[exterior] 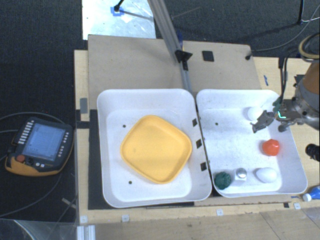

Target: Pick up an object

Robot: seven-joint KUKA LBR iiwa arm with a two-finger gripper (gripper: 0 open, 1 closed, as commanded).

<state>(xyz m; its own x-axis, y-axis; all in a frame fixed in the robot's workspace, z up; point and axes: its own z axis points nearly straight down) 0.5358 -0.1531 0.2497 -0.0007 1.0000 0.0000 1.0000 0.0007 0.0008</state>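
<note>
Two bins: white, side by side on the tabletop (235, 59), meeting at a seam in the middle of the frame.
Left bin (107, 184): holds one yellow plate (156, 148), lying flat and nearly filling the floor, probably too broad for this gripper.
Right bin (220, 104): holds the small things, loosely scattered and apart from one another, so each can likely be approached alone.
Nearest row, lower right of frame: green ball (222, 179) in the bin's lower left corner, silver cap (241, 173) just beside it, white egg (266, 174) further right.
Middle: red ball (271, 147), alone on bare floor, near the right wall.
Farther, upper right of bin: white ball (254, 113), just beside the gripper's left fingertip.
Gripper (270, 124): enters from the right edge of the frame, its two dark fingers spread apart, nothing between them; it sits between the white ball and the red ball, touching neither as far as can be seen.
Height above floor: cannot tell from this slant.
Likely target: judged the white ball or the red ball, both being near the fingers; which one is unclear.
Task state: nothing picked up yet.
Far left, off the tabletop: pendant (39, 145) on the dark floor, not part of the task.
</note>
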